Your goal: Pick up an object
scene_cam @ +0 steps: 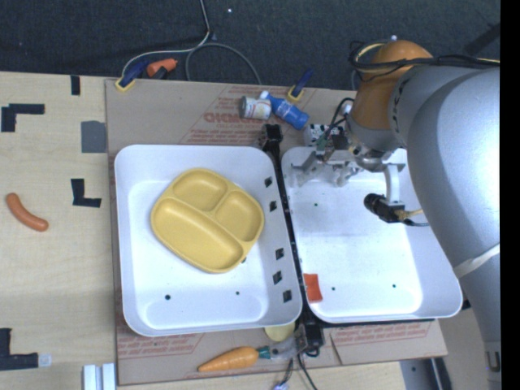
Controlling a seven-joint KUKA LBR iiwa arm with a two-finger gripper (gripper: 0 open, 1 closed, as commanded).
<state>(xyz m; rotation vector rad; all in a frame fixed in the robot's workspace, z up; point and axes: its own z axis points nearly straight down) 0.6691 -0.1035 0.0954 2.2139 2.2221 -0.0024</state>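
A yellow divided plate [210, 218] lies in the left bin [138, 299]. A small orange-red block [311, 287] sits at the near left corner of the right bin [366, 299]. My gripper [325, 167] hangs over the far edge of the right bin, well away from the block and to the right of the plate. Its fingers look spread, with nothing between them. The grey arm, with its orange band [382, 88], covers the right bin's far right side.
A blue and white bottle [275, 108] lies behind the bins. A carrot [231, 358] rests in front of the left bin, and an orange sausage [27, 212] lies on the bench at far left. Clamps [148, 69] hold the cardboard's back edge.
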